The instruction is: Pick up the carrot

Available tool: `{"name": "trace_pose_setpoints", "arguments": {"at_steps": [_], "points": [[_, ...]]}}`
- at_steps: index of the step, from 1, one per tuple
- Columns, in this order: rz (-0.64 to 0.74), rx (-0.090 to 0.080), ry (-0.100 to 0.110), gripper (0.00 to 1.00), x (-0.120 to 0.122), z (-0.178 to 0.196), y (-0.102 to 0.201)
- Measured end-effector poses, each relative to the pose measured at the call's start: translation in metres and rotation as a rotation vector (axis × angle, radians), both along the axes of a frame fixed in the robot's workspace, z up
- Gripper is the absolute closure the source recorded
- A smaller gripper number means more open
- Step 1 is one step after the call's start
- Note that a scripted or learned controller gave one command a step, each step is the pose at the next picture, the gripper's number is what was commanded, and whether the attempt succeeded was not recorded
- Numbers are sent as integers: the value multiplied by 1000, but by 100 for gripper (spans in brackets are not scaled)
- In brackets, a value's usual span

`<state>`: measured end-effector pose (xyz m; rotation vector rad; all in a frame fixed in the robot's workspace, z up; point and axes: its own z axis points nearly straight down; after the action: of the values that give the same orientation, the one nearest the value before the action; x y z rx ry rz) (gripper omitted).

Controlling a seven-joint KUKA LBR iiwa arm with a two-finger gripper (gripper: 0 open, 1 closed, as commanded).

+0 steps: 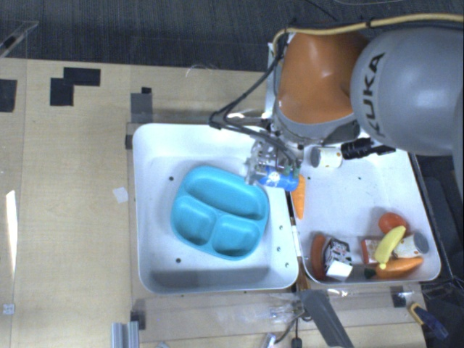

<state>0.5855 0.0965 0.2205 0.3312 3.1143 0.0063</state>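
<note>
Camera view: gripper (pixel 274 167) over carrot (pixel 298 196), grip impossible to tell, carrot's upper end hidden.

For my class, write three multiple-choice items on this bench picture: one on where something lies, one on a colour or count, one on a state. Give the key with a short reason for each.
1. Where does the divided tray lie?
A. In the left bin
B. In the right bin
C. On the bench outside the bins

2. What colour is that tray?
A. Red
B. Blue
C. Green

3. How does the carrot stand relative to the claw?
A. It lies far off in the left bin's lower corner
B. It sticks out just below the claw, near the wall between the bins
C. It lies in the tray

Key: 1 A, the tray rests inside the left bin. 2 B, it is bright blue throughout. 3 B, the orange tip shows right under the claw by the dividing wall; whether it is gripped cannot be told.
</note>
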Motion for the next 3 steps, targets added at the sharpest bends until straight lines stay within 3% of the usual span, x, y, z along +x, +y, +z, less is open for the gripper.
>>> {"name": "trace_pose_setpoints", "arguments": {"at_steps": [1,2,3], "points": [[527,-4,-3,100,8,1,14],[1082,-10,-7,100,31,24,-6],[848,-8,-7,100,65,38,-15]]}}
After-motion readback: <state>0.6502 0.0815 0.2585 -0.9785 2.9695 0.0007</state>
